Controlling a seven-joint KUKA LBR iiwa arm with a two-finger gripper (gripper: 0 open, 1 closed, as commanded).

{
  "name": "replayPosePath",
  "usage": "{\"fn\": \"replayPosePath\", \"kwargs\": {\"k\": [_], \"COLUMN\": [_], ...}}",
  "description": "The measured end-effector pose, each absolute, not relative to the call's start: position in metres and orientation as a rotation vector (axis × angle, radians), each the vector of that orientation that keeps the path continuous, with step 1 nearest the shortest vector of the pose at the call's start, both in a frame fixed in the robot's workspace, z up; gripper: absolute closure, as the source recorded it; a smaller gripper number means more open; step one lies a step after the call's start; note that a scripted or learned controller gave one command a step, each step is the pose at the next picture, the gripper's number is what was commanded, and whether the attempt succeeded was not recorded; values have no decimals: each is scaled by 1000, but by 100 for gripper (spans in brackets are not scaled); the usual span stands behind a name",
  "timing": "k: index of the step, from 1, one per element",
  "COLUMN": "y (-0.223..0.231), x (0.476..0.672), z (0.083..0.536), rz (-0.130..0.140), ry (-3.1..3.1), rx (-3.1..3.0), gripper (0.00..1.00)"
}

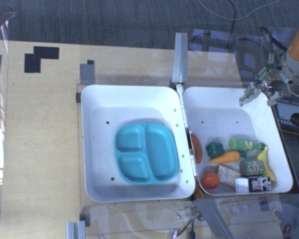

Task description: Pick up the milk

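Observation:
The milk (254,184) is a small white bottle with a black-and-white cow label. It lies on its side in the front right corner of the right bin (214,114), among other toy foods. My gripper (259,94) hangs over the bin's back right rim, well behind the milk. It is open, with nothing between its fingers.
Crowded around the milk are a grey can (251,168), a banana (265,162), a patterned box (228,174), a tomato (210,179), a carrot (225,157), a green bottle (245,145) and a green vegetable (215,149). A blue divided plate (147,152) lies in the left bin (97,133).

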State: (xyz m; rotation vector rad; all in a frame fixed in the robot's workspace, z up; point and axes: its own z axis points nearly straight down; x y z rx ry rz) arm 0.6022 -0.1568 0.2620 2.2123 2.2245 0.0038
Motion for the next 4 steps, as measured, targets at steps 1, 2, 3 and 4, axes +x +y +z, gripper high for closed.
{"fn": "replayPosePath", "kwargs": {"k": [1, 2, 3, 4], "y": [-97, -79, -126, -103], "x": [585, 602, 549, 587], "z": [148, 187, 154, 90], "rz": [5, 7, 4, 9], "ry": [2424, 2461, 2410, 2594], "rx": [1993, 1943, 2009, 1754], "gripper": [0, 0, 0, 0]}}
